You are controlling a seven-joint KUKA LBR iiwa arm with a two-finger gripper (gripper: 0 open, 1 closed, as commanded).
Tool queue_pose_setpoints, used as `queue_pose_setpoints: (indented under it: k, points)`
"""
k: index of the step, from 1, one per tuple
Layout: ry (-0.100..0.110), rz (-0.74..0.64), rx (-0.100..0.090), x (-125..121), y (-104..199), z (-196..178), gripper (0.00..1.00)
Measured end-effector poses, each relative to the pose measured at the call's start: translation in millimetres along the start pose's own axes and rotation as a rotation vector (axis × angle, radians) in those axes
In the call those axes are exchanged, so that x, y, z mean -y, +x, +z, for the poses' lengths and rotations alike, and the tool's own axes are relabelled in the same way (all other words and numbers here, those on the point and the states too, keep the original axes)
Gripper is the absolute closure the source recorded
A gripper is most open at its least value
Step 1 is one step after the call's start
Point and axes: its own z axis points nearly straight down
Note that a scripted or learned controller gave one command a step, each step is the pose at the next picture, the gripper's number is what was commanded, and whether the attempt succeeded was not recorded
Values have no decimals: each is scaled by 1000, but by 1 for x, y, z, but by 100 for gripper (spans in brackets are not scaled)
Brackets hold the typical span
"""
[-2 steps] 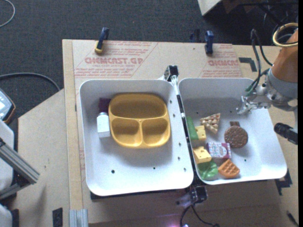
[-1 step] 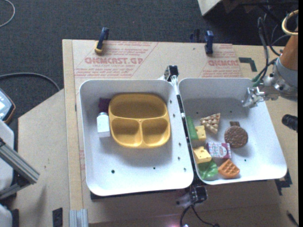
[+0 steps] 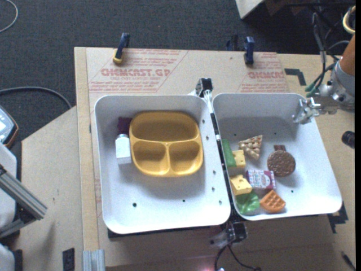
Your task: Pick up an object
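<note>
Two shallow white plastic bins, glossy with rounded corners, sit side by side and touching on a brown board worktop [image 3: 84,151] printed with red lettering. Two clamps on the far edge: one blue and yellow [image 3: 120,47], one blue [image 3: 248,48].

Left bin [image 3: 163,216]: one yellow divided plate [image 3: 166,143], smooth plastic, three compartments, rounded rectangle. Just beside its left edge stand one small white bottle [image 3: 123,149] and one dark maroon block [image 3: 124,123]. The near part of this bin floor is bare and open.

Right bin [image 3: 265,109]: toy food clustered in the near half, eight pieces. One round brown cookie [image 3: 281,163], textured; one small dark brown square [image 3: 279,148] just behind it; one speckled tan wedge [image 3: 251,145]; two yellow cheese blocks [image 3: 238,160] [image 3: 241,184]; one pink and white printed carton [image 3: 260,179]; one orange waffle [image 3: 272,201], gridded; one green pepper [image 3: 247,203] at the near edge. A long green piece [image 3: 227,152] lies along the left wall. The pieces lie close, several touching. The far half of the floor is open.

The end effector [image 3: 302,112], grey metal, is over the far right corner of the right bin, near the rim, well apart from the food cluster. Nothing seen between its fingers; whether they are spread or pressed together I cannot tell.
</note>
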Motion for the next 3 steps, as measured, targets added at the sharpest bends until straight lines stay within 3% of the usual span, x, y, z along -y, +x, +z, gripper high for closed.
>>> queue_pose_setpoints:
  k: [2, 3]
  points:
    - [10, -3, -6, 51, 102, -8, 100]
    - [12, -1, -5, 92, 142, -5, 100]
